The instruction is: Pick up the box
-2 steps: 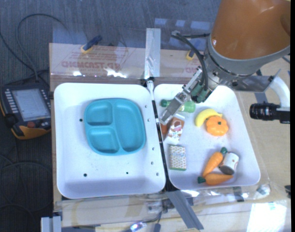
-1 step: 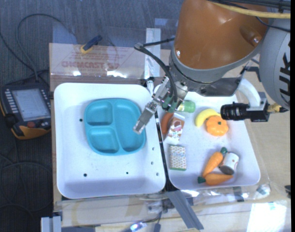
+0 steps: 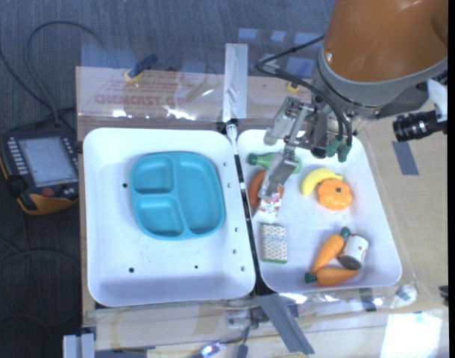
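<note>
Grey carpet with trailing black cables surrounds a bench that bears two shallow white bins side by side. Taking the right bin [image 3: 377, 200] as the landmark, the left bin [image 3: 108, 222] touches its left wall and holds a blue three-compartment plate [image 3: 175, 194]. Well beyond that, on the carpet, sits a teach pendant [image 3: 35, 168].

Inside the right bin, the box [image 3: 273, 242], a small patterned carton, lies flat near the left wall, a little toward the front edge. Just behind it stands a small white carton with red print [image 3: 269, 206], and a red-orange vegetable [image 3: 254, 189] lies along the left wall beside that. A green piece [image 3: 261, 158] sits at the back left. Near the middle are a yellow banana [image 3: 317, 177] and an orange [image 3: 334, 195], touching. Two toy carrots [image 3: 328, 250] and a small can [image 3: 353, 250] rest at the front right.

The gripper [image 3: 281, 171] hangs over the bin's back left part, apart from the box; whether its fingers are open or closed I cannot tell.
</note>
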Controlling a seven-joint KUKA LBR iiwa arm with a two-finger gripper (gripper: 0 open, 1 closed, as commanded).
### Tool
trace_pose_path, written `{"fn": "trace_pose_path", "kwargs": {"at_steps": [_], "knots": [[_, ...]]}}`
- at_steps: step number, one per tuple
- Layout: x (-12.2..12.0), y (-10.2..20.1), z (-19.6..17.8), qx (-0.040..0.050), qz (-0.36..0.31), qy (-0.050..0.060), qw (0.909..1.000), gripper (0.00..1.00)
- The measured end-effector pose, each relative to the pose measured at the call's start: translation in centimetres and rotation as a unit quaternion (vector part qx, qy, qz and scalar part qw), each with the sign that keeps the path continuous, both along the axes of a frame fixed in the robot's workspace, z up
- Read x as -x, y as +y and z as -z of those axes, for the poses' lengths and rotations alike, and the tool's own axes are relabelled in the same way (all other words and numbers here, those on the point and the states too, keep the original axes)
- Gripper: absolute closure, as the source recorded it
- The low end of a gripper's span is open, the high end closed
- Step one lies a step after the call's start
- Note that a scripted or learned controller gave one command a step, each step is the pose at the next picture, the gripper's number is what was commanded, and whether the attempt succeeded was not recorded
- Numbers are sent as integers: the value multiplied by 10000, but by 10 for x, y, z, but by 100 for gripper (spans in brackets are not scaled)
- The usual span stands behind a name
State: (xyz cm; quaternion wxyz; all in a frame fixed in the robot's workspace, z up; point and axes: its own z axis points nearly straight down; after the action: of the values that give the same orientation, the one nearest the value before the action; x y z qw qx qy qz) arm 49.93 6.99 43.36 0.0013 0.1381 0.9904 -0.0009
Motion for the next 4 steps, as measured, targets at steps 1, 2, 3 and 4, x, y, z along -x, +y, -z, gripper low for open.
{"fn": "trace_pose_path", "kwargs": {"at_steps": [1,2,3,4], "knots": [[14,56,61,-10,-679,12,9977,0],[12,58,53,-22,-686,12,9976,100],[-17,-1,0,-8,168,0,9999,100],[-19,-2,-9,-2,177,-11,9998,100]]}}
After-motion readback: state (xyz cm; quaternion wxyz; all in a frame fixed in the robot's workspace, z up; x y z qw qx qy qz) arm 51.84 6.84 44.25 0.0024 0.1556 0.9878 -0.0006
